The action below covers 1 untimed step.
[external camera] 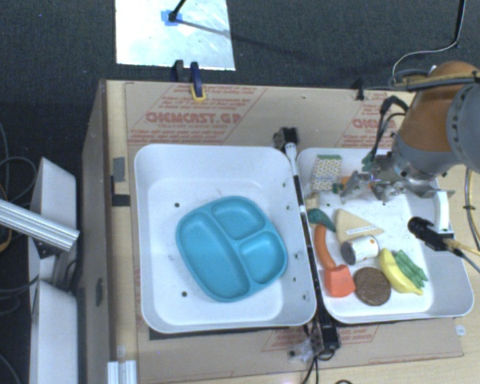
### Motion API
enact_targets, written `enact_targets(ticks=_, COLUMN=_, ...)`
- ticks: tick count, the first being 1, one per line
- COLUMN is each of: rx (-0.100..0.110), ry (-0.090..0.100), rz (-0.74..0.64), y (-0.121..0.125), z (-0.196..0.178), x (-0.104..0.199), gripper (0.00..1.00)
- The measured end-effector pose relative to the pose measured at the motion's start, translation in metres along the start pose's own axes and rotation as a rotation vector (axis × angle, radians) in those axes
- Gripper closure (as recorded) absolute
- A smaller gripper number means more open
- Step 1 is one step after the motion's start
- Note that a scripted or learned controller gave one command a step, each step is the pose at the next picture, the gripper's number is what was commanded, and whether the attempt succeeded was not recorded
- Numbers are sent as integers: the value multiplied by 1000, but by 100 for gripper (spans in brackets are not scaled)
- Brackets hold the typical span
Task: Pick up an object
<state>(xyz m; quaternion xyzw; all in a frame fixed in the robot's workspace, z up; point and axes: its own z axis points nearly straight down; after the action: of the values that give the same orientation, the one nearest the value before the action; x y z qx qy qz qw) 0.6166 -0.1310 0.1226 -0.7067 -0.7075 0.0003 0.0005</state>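
Camera view showed the bench (224, 106), then the left bin (156, 214) holding a blue divided plate (230, 247). The arm (448, 126) reached over the right bin (452, 294), its hand (366, 184) low near the cheese wedge (357, 222), carrot (326, 248) and banana (396, 269); grip state: cannot tell.

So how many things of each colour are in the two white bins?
Blue: 1, the divided plate
Orange: 2, the carrot and the orange block
Yellow: 2, the cheese wedge and the banana
Brown: 1, the round cookie
White: 1, the small can
Speckled: 1, the sponge
Teal: 1, a small piece
Total: 9
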Motion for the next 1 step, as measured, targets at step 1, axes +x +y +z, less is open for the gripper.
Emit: enact_targets(ticks=1, rx=-3, ry=0, rz=-3, y=34, z=19, x=40, gripper=0)
